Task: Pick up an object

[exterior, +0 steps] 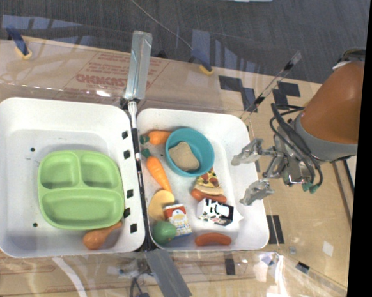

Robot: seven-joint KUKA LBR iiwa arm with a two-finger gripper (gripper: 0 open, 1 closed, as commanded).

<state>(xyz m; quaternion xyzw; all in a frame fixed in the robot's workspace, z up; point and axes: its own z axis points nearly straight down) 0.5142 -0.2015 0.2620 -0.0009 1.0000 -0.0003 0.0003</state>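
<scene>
My gripper (249,173) hangs open over the right edge of the right bin (254,134), with nothing between its two metal fingers (244,152). Just left of it lie a pizza slice (209,185) and a black-and-white cow toy (215,211). A teal bowl (190,152) holding a piece of bread sits further left. Two carrots (157,170) lie near the divider, beside a yellow piece (161,200), a small carton (177,217), a green fruit (163,231) and a sausage (213,240).
The left bin (15,125) holds a green divided plate (80,189) and a brown drumstick-like toy (101,236) at its front. A metal bar (138,67) stands at the back between the bins. The arm's cables (290,130) trail to the right.
</scene>
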